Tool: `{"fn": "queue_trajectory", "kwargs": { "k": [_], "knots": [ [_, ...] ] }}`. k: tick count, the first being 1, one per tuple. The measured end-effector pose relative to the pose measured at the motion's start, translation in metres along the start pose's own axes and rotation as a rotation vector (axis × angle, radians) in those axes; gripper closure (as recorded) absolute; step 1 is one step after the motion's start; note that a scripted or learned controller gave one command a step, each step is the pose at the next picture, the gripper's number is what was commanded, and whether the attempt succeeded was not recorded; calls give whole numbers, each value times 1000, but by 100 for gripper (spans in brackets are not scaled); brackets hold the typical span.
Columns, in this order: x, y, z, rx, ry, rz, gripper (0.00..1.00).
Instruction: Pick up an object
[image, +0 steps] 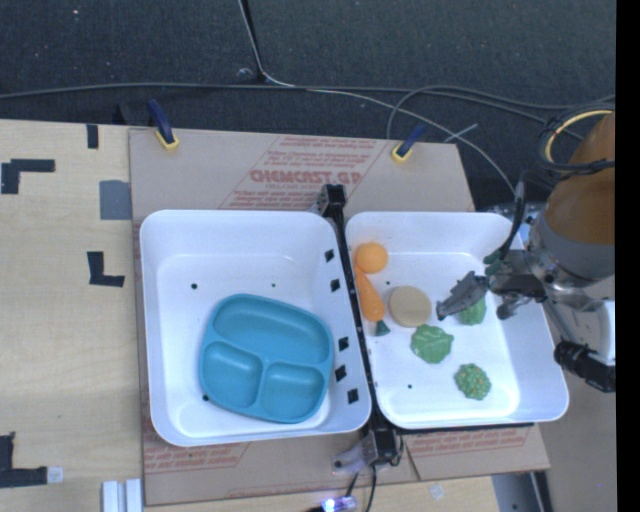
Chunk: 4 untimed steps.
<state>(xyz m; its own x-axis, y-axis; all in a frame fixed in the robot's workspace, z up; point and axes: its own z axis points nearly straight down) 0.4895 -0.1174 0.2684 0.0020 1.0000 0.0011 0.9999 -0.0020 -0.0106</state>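
My gripper (471, 306) reaches in from the right and hangs low over the right bin (540, 405), near its right-hand side. Its two dark fingers (458, 296) stand spread apart, open. A small green piece (475, 315) lies between them; whether they touch it I cannot tell. To the left of the gripper sit a beige round object (408, 305), an orange carrot (369, 297) and an orange ball (371, 257). A green leafy piece (432, 344) and a green broccoli-like piece (473, 381) lie nearer the front.
The left bin (160, 250) holds a blue divided plate (266, 357). A black divider (345, 300) runs between the two bins. Both stand on a cardboard sheet (290, 175) held by clamps. Cables trail across the back.
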Motion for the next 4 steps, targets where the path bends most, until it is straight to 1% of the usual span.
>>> {"fn": "queue_trajectory", "kwargs": {
  "k": [1,2,3,4],
  "knots": [
    [0,2,-4,-9,-1,-3,0],
    [5,9,43,-5,-1,-3,0],
    [11,5,89,-4,0,-3,0],
    [12,0,134,-3,0,-2,0]
  ]
}}
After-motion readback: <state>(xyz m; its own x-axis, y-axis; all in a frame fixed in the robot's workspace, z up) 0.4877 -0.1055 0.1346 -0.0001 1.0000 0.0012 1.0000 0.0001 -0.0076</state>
